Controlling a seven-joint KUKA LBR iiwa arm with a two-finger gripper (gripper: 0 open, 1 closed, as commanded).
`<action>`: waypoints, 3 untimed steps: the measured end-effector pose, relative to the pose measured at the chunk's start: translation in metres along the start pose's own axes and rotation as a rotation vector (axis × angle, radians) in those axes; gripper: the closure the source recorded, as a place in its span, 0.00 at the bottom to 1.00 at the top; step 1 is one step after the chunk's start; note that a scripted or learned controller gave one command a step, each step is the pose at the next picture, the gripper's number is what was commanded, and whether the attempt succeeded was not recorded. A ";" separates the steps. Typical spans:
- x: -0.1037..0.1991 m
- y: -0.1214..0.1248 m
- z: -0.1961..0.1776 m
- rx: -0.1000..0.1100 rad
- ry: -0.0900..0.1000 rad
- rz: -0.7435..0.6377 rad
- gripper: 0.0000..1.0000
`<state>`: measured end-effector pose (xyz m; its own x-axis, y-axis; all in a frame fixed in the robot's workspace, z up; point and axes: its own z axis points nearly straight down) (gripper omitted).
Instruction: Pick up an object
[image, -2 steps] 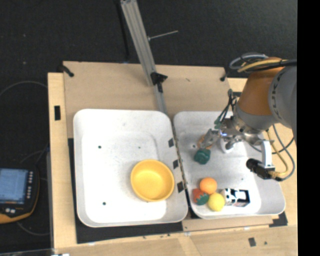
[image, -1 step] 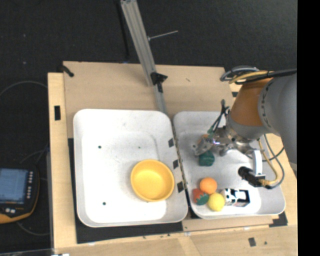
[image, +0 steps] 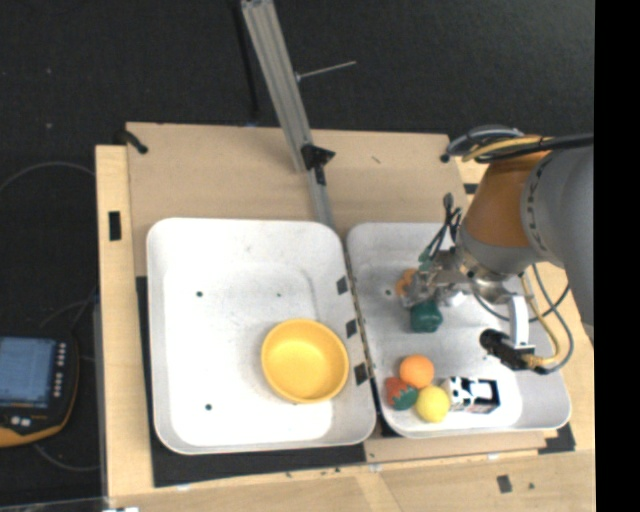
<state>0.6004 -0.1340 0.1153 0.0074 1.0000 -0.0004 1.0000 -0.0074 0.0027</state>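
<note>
Yellow bowl (image: 304, 359) blocks left bin (image: 200, 260); toys (image: 418, 388) crowd right bin (image: 385, 250).

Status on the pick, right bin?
Gripper low in right bin, directly over teal object; grasp unconfirmed. Orange ball, yellow ball, black-and-white block clustered at near edge, apart. Yellow bowl in left bin.

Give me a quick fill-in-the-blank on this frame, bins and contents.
1. The yellow bowl sits in the ____ bin.
2. The gripper hovers over the ____ bin.
3. Just below the gripper lies a ____ object.
4. The orange ball touches a ____ ball.

Missing words: left; right; green; yellow
</note>
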 end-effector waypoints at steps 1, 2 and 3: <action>-0.003 0.001 -0.043 -0.002 -0.001 -0.001 1.00; -0.005 0.002 -0.094 0.002 -0.001 -0.009 1.00; 0.047 0.002 -0.110 -0.002 0.001 -0.015 1.00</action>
<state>0.6029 -0.0867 0.2249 -0.0074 1.0000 0.0009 1.0000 0.0073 0.0043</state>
